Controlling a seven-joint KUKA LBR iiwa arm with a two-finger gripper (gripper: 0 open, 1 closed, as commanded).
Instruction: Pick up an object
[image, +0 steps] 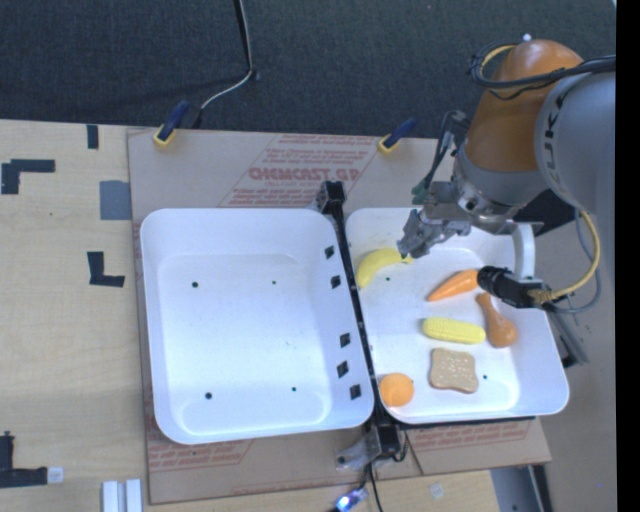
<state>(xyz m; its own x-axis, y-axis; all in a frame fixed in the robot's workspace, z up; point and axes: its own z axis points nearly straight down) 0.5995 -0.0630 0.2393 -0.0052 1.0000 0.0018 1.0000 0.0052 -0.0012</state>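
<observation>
My gripper (410, 250) hangs low over the back left part of the right bin (545, 395), its tips right at the end of a yellow banana (377, 266). The banana lies against the bin's left wall. Whether the tips touch or hold it is hidden. To the right lie an orange carrot (453, 285), a brown drumstick (497, 322), a yellow corn cob (453, 330), a slice of toast (453, 371) and an orange fruit (396, 390) at the front left corner.
The left bin (240, 320) stands beside the right one, with a black divider (345, 300) between them. Both rest on a cardboard sheet (280, 170) held by clamps. A black cable (520, 285) runs along the arm near the carrot.
</observation>
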